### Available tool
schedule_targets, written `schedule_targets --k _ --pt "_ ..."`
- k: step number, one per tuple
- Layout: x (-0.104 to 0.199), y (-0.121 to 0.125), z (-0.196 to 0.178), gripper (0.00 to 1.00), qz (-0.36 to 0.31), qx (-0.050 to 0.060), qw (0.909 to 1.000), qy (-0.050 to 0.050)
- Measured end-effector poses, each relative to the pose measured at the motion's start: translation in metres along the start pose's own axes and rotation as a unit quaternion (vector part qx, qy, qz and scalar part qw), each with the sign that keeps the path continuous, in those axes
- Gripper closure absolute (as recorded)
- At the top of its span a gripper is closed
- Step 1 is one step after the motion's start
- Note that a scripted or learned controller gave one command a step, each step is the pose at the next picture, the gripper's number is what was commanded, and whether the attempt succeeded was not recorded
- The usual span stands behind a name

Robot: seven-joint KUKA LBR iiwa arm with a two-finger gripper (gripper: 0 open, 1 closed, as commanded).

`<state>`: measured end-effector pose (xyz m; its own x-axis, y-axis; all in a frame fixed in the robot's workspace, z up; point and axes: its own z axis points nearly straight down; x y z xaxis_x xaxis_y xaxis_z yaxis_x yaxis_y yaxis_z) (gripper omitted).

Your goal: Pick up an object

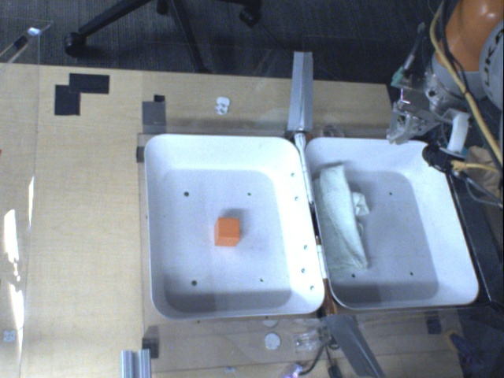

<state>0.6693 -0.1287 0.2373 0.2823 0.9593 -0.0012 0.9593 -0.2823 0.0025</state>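
A small orange cube (227, 231) rests on the floor of the left white bin (169, 164), a little left of its middle. A rolled white cloth (343, 216) lies lengthwise along the left side of the right white bin (441, 211). My gripper (405, 120) hangs over the far right corner of the right bin, well apart from both the cloth and the cube. Nothing shows between its fingers. The grey arm with its orange band (479, 14) stands behind it at the upper right.
A metal divider post (300, 93) stands between the bins at the back. Cables (465, 160) trail along the right bin's right rim. Black tape marks (79, 91) lie on the wooden bench at far left. A chair base (165, 6) stands on the floor behind.
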Motion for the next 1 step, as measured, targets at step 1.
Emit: schedule_targets --k 1 --pt "0.0016 0.0008 -0.0114 1.00 -0.004 -0.002 1.0000 -0.001"
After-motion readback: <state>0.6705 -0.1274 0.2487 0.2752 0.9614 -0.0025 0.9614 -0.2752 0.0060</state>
